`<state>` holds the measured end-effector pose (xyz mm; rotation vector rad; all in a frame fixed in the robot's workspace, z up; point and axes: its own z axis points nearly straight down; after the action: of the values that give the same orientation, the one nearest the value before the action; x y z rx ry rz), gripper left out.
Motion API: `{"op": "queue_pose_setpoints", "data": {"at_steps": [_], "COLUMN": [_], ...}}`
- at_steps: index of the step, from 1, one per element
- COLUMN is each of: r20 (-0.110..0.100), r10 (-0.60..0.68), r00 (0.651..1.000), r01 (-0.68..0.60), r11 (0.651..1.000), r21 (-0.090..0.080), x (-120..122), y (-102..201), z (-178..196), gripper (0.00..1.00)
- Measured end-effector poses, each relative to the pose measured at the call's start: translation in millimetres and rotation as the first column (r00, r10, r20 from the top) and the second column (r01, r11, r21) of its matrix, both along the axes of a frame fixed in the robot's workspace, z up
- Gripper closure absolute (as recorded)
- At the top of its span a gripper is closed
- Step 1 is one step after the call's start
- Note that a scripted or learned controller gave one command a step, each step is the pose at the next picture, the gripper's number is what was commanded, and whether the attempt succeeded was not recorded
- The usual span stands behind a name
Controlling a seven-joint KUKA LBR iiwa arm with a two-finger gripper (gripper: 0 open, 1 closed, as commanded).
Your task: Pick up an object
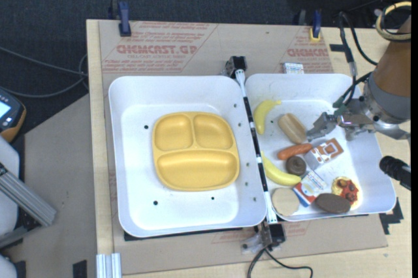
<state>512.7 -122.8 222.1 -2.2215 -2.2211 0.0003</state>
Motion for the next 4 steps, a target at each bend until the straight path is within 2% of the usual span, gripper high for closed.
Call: {"op": "queue_pose_setpoints", "data": {"at_steps": [1, 3, 4], "r20": [0.023, 0.058, 0.053], "r10": [0.0, 0.003, 0.0], "r00": [1.0, 0.998, 0.999], "r01": [0.0, -0.002, 0.002], "r11": [1.0, 1.0, 1.0], "r21": [-0.007, -0.021, -0.025], "x": [8.0, -10.5, -7.5], "y": [14.7, 17.6, 20.2], "z": [-116.0, -123.3, -123.9], "gripper": [0.0, 0.0, 0.0]}}
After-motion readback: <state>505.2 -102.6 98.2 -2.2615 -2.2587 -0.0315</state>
